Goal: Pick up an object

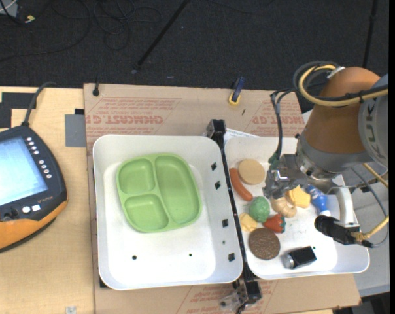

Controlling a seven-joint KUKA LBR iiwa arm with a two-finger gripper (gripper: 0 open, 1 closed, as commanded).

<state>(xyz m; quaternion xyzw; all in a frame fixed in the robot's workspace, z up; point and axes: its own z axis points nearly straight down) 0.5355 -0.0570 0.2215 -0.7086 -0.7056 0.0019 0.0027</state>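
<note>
A: Okay, quick pass, biggest first. Arm (341,123)?

B: It reaches over the right bin (354,265) from that bin's far right corner and is bent down into its middle. I'd say that's because all the loose items sit there.

A: Left bin (119,254)?

B: It touches the right bin's left wall. The green divided tray (159,191) lies flat in it, well apart from the right bin. It's bulky, so probably not the target.

A: Gripper (279,182)?

B: Low over the right bin's centre, seen from above with the wrist in the way. Spread or closed, cannot tell. Nothing is visibly pinched.

A: Candidates?

B: All are inside the right bin and crowd its left half. The brown disc (264,244) is toward its near edge, the tan disc (252,171) toward its far edge and the orange sausage (241,184) by its left wall. The green lump (259,208) and beige piece (284,206) are central, just beside the gripper. The black cylinder (299,257) is at the near edge.

A: Likely pick?

B: My guess is the beige piece or green lump, as they're closest. They touch their neighbours, so there's a risk of a nudge.
</note>
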